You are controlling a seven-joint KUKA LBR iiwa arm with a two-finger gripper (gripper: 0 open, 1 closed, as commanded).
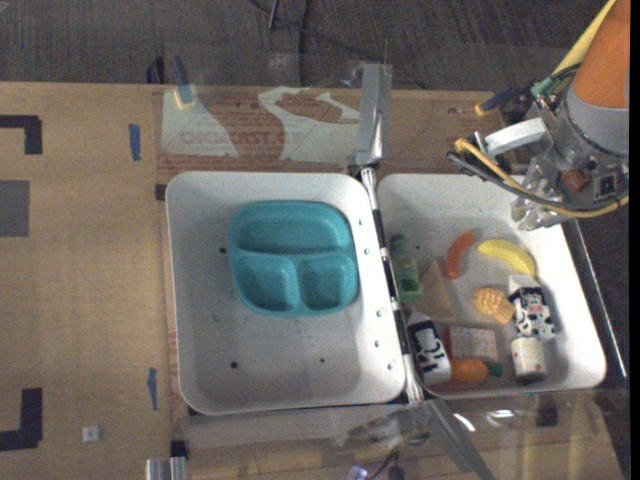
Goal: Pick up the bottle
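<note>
The bottle [529,357] stands in the front right corner of the right bin [590,353], just beside a cow toy [532,313]. The left bin [195,348] holds a teal tray [292,256]. Both bins sit on a brown tabletop [80,268]. The hand [540,211] hovers over the right bin's back edge; I cannot tell its grip. Dark floor [120,18] lies behind.

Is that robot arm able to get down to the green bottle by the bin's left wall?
Probably, but awkwardly. The gripper sits above the right bin's far corner, and nothing covers the green bottle. It lies tight against the bin's left wall, leaving little finger room.
</note>
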